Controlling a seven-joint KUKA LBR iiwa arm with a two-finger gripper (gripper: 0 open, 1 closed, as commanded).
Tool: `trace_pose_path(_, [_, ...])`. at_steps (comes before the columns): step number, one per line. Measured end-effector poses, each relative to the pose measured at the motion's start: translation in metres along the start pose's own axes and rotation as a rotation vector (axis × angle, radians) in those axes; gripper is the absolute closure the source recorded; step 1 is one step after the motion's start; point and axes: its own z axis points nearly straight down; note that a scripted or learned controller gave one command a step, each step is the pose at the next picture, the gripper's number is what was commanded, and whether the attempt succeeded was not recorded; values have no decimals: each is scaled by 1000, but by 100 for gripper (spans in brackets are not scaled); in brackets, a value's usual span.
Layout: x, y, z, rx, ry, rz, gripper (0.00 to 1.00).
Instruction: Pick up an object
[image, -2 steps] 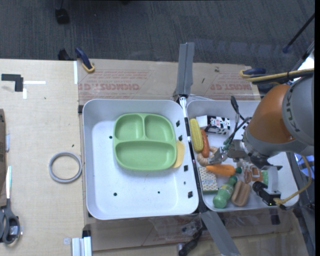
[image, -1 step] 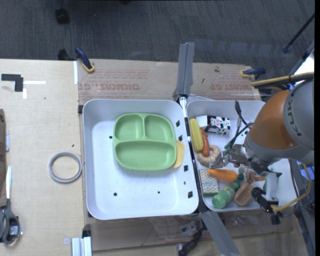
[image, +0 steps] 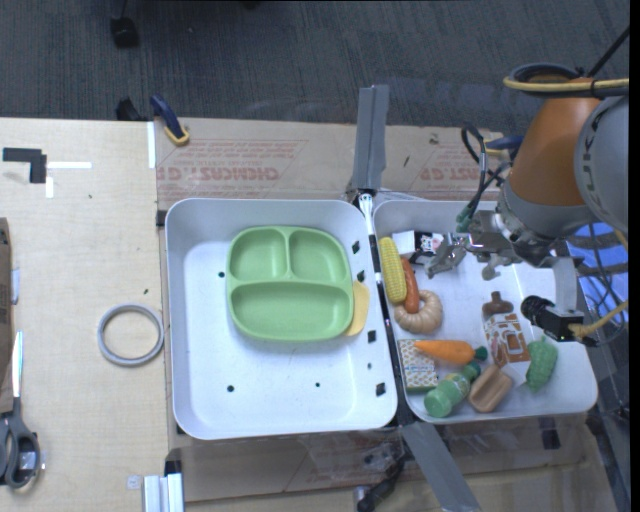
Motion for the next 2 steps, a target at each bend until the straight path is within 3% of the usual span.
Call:
trace_pose_path(1, [11, -8, -34, 0, -1, -164, 0])
trace_pose_path(2, [9, -48, -25, 1, 1, -230, 0])
